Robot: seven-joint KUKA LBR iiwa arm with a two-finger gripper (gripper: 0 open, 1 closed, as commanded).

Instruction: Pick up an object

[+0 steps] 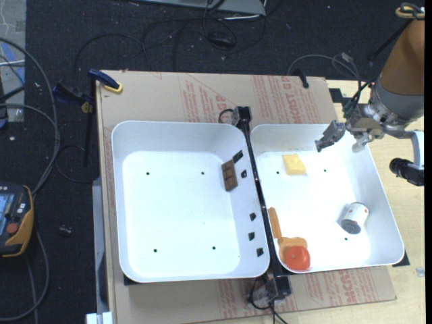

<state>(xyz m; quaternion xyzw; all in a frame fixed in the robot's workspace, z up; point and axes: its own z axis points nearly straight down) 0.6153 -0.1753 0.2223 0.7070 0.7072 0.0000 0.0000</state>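
Arm reaches in from the right; claw [344, 138] hangs over the far edge of the right bin [378, 201]. Two fingers show spread apart with bare gap between them, nothing held.

Right bin contents: yellow block [293, 164] in the far-left part, nearest the claw; white cup [353, 217] lying on its side toward the near right; orange brush [287, 238] with a red ball [295, 256] touching it at the near-left corner, tight against the wall.

Left bin [175, 201]: brown bar [230, 175] near the far-right wall, otherwise bare floor.

Judgement: the yellow block is the likeliest pick. Looks light and somewhat soft, like foam or sponge; should give a little under the fingers and not slip. It sits clear of the walls, so take it across its two opposite flat sides from above. The cup looks light, stiff and smooth, and may roll when touched. The ball and brush are crowded into the corner, little room for fingers.
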